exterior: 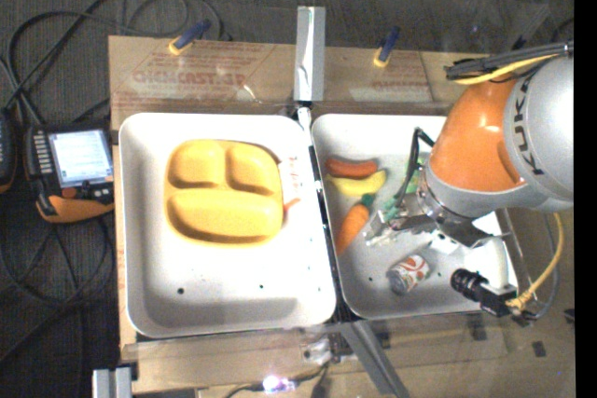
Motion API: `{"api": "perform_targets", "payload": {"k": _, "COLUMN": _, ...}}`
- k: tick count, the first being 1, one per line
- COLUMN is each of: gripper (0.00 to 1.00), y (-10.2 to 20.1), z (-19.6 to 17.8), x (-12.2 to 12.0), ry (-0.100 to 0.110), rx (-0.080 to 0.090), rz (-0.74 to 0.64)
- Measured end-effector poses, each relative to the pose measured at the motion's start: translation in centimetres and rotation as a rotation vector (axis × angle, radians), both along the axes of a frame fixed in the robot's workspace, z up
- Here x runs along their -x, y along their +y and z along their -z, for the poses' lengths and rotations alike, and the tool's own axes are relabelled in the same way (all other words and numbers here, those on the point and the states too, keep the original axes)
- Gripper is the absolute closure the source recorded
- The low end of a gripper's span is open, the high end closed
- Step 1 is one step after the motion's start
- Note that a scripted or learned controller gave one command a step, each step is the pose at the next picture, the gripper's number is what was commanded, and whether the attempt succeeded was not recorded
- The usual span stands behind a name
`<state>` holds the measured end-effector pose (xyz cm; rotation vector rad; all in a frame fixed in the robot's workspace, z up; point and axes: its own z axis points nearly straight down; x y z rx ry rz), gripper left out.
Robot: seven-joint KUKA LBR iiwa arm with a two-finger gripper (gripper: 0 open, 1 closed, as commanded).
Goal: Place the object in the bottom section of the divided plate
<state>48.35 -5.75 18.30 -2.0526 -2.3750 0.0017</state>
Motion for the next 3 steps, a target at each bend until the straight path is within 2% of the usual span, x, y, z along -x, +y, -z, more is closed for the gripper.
{"api": "perform_targets", "payload": {"k": 1, "gripper": 1.00, "y": -2.9, "z": 0.0, "x": -6.7, "ry": 0.000, "rx": 0.002, "rz": -0.090}}
{"api": "perform_targets", "payload": {"k": 2, "gripper": 1.00, "y": -0.4, "z": -7.9, "x": -6.5, "ry": -0.002, "rx": 0.005, "rz": 0.017}}
{"api": "perform_targets", "payload": {"k": 3, "gripper": 1.00, "y": 8.8, "z": -4.8, "x": -3.9, "ry": 0.001, "rx": 0.003, "rz": 0.155}}
